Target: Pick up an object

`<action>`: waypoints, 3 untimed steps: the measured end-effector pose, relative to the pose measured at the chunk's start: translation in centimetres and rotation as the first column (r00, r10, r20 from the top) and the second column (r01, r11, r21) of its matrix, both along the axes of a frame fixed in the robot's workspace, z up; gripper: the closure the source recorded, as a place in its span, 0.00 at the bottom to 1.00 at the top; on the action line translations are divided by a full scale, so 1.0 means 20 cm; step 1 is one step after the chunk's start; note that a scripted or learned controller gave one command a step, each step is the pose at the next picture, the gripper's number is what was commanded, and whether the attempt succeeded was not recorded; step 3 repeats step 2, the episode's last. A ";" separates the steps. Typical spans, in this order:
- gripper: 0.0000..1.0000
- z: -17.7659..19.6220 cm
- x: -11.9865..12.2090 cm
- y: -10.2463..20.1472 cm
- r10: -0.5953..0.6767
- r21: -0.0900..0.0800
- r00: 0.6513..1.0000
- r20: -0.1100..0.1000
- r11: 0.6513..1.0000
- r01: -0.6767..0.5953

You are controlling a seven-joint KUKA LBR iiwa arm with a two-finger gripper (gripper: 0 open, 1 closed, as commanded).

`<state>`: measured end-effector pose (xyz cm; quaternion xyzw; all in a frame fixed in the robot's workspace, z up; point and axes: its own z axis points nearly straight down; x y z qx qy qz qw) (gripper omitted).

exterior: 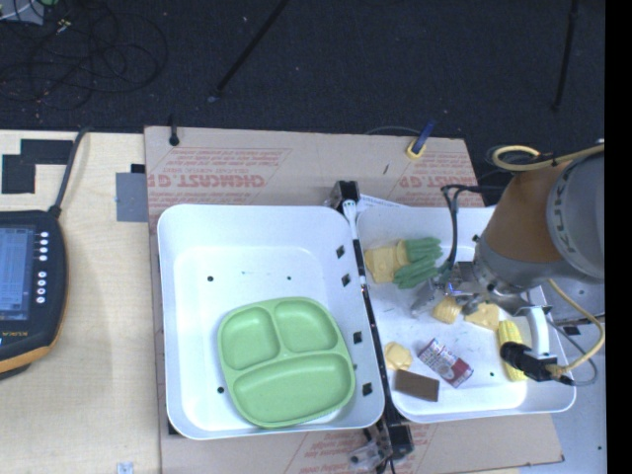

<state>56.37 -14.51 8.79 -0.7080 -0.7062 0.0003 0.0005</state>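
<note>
White plastic is being crowded with small things in the right bin (553, 401): a yellow-and-green corn toy (403, 260) far left, yellow pieces (464, 313) mid-bin, a red packet (444, 360) and a brown block (416, 386) near. The pincer (446, 292) is being lowered beside the yellow pieces; its state cannot be told. Nothing is being lifted yet, so the pick is judged undone. A green divided plate (286, 361) is being left in the left bin (197, 255).

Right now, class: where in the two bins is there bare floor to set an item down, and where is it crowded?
Free: the left bin floor behind and left of the green divided plate. Crowded: the right bin, where the toy corn, yellow pieces, brown block and red packet cluster around the gripper.
</note>
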 end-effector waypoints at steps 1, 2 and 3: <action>1.00 0.05 0.00 0.00 -0.003 0.005 1.000 -0.002 1.000 0.003; 1.00 0.52 -0.12 0.35 0.009 0.003 1.000 0.004 1.000 -0.009; 1.00 0.52 -0.12 0.35 0.009 0.003 1.000 0.004 1.000 -0.009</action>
